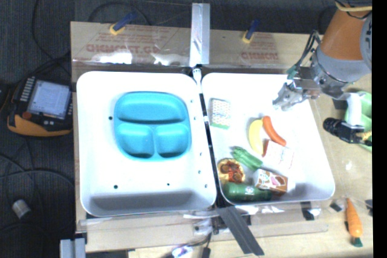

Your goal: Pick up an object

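Note:
My gripper (288, 97) hangs over the far right corner of the right bin (314, 148), with nothing seen in it. Just below and left of it lie an orange carrot-like piece (273, 131) and a yellow banana (256, 135). A white packet (280, 158), a green pepper (247, 157), a brown and red item (230, 170), a small red carton (270, 180) and a dark green cucumber (244, 193) crowd the bin's near part. A green and white block (220, 113) rests by the left wall. The left bin (97, 184) holds a blue divided plate (151, 124).
On the bench to the right of the bins lie a small orange carrot (354, 224) and a green and white bottle (362, 107). A metal post (200, 33) stands behind the wall between the bins. A handheld device (42, 104) sits on the floor at far left.

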Robot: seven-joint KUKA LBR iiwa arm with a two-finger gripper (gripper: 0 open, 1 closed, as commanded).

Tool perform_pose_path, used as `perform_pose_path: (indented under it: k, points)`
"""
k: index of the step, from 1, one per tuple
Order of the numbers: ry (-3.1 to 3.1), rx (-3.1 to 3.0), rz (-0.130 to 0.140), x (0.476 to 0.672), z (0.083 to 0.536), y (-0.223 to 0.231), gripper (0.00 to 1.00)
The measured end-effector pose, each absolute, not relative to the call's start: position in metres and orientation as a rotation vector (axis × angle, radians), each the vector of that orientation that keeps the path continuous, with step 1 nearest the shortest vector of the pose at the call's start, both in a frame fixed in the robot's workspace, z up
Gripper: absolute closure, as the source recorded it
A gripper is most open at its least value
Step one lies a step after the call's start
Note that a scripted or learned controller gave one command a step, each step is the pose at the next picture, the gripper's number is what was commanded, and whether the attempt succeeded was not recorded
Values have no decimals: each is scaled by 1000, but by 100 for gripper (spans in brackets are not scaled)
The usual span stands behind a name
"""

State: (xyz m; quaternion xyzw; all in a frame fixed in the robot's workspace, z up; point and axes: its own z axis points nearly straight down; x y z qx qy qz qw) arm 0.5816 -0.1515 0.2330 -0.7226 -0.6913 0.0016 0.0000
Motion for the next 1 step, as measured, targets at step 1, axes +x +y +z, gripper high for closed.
perform_pose_path:
  k: [1]
  points:
    - [-2171,-2271,6,581,233,-152,0]
